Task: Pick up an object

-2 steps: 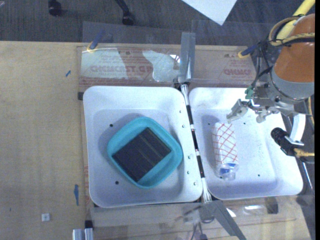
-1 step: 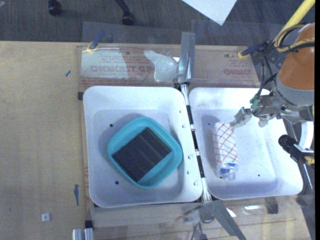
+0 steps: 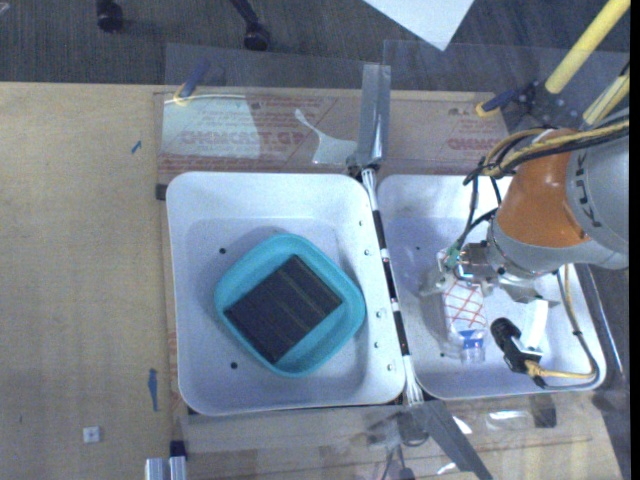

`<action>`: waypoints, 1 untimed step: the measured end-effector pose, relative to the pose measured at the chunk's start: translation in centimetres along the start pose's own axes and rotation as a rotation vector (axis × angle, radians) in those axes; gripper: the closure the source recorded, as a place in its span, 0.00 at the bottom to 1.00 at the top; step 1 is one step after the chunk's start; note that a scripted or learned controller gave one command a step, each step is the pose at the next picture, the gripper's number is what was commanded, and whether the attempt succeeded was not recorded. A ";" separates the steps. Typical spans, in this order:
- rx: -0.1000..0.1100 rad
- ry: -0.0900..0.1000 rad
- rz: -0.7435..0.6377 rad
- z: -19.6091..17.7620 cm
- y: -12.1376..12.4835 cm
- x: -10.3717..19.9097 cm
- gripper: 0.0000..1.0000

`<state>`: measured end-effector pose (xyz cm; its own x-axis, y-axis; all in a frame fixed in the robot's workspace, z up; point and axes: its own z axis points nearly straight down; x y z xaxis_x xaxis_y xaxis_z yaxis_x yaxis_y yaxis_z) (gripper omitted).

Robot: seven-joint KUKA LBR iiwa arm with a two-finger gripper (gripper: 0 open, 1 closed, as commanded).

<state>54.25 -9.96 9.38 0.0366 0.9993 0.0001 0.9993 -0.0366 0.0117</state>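
Note:
A clear packet with red criss-cross lines and a small blue label (image 3: 466, 316) lies in the right bin (image 3: 420, 218), near its front. My gripper (image 3: 458, 271) hangs low over the packet's far end, under the orange-banded wrist (image 3: 538, 208), and seems to touch or nearly touch it. The wrist hides how the gripper meets the packet. In the left bin (image 3: 200, 218) a teal square dish (image 3: 232, 286) sits tilted as a diamond, with a dark ribbed square block (image 3: 283, 307) lying inside it.
A metal divider (image 3: 385, 268) with screws runs between the two bins. Clear panels and cardboard stand behind the bins. The wooden bench top (image 3: 80, 268) stretches to the left. The arm covers the right bin's right half.

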 end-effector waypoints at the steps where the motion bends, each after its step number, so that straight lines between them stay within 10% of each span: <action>1: -0.002 -0.001 0.007 -1.0 0.0 -0.4 1.00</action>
